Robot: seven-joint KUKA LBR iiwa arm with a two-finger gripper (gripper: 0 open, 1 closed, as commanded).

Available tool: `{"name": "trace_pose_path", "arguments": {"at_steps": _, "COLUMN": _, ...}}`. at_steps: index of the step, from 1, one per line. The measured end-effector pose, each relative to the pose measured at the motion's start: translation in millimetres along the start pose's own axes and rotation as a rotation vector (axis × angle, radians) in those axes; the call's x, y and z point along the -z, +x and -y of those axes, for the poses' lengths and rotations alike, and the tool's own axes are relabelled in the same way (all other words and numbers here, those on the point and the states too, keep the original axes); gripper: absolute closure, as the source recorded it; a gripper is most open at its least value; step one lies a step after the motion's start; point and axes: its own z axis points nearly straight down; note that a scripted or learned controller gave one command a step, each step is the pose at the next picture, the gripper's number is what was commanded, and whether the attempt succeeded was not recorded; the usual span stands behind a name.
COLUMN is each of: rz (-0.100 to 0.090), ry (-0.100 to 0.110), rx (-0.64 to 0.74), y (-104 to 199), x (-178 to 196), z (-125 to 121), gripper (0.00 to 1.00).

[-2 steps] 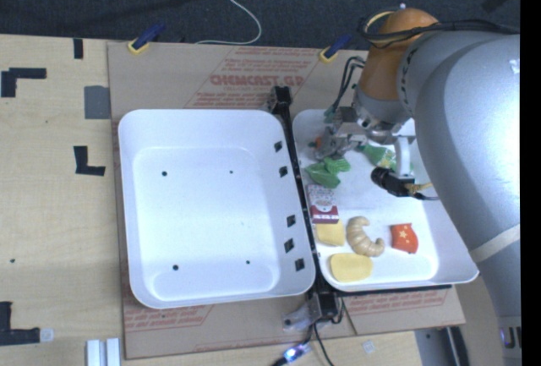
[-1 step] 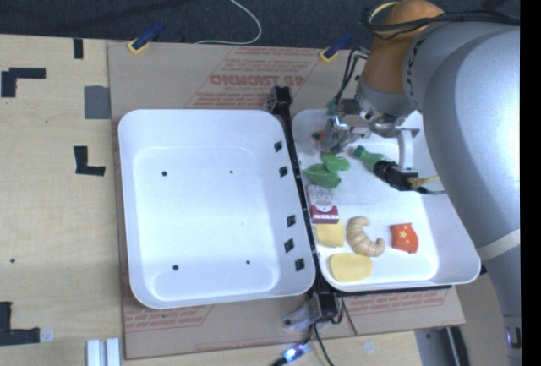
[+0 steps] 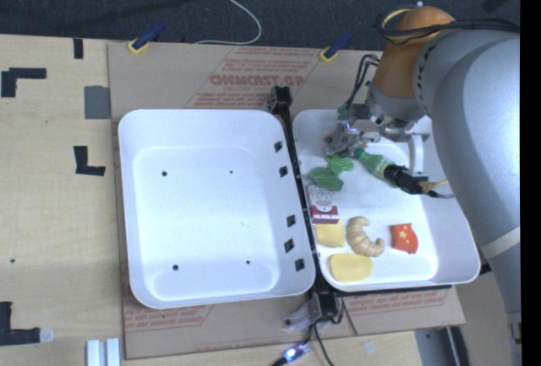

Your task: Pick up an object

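You had the gripper (image 3: 342,142) low over the far end of the right bin (image 3: 448,259), close to the wall it shares with the left bin (image 3: 135,212). From your camera I couldn't tell whether it was open or closed, or whether it held anything. A small green piece (image 3: 341,163) sat right below it in the picture; touching or just apart, can't say. A green leafy piece (image 3: 325,179) lay just beside that, nearer the camera. Further down the same side were a red-and-white box (image 3: 323,208), then a yellow block (image 3: 330,235). A croissant (image 3: 363,236) lay next to the block, with a red piece (image 3: 404,238) right of the croissant and a pale yellow disc (image 3: 350,268) at the near end
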Motion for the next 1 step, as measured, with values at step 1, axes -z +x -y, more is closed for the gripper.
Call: {"name": "trace_pose_path", "arguments": {"at_steps": 1, "rz": 0.005, "ry": -0.019, "rx": 0.006, "y": 56.8, "x": 105.4, "z": -2.2, "gripper": 1.0}}
